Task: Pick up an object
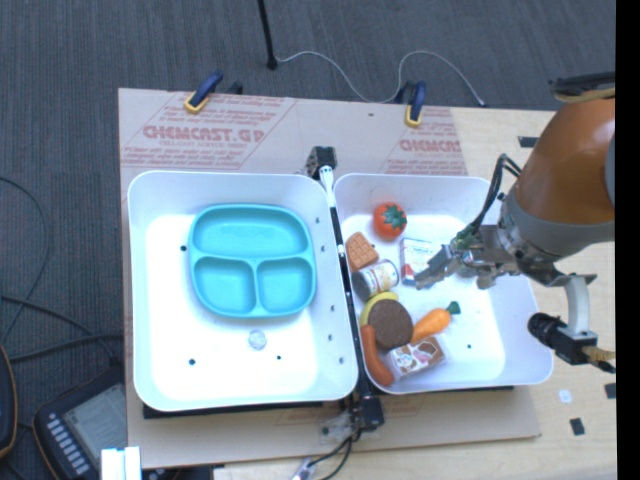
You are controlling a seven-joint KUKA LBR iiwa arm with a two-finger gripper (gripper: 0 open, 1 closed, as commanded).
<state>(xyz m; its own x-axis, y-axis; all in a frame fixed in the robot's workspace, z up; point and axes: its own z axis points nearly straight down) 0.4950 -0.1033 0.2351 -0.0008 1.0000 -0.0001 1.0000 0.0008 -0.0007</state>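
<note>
The right bin (480,363) holds a cluster of toy foods. A red tomato (390,218) lies near its back, with a white packet (417,256) just in front of it. A waffle-like cracker (360,251) and a small can (378,278) lie by the left wall. Further forward are a brown round patty (390,320), an orange carrot (433,323), a red sausage (375,356) and a small box (415,356). My gripper (437,266) hangs low over the bin's middle, right beside the white packet and above the carrot. Nothing is visibly held.
The left bin (160,348) holds a blue divided plate (252,260) and a small clear disc (258,340). The grey and orange arm (570,183) covers the right bin's right side. Clamps (415,103) hold the board at the back.
</note>
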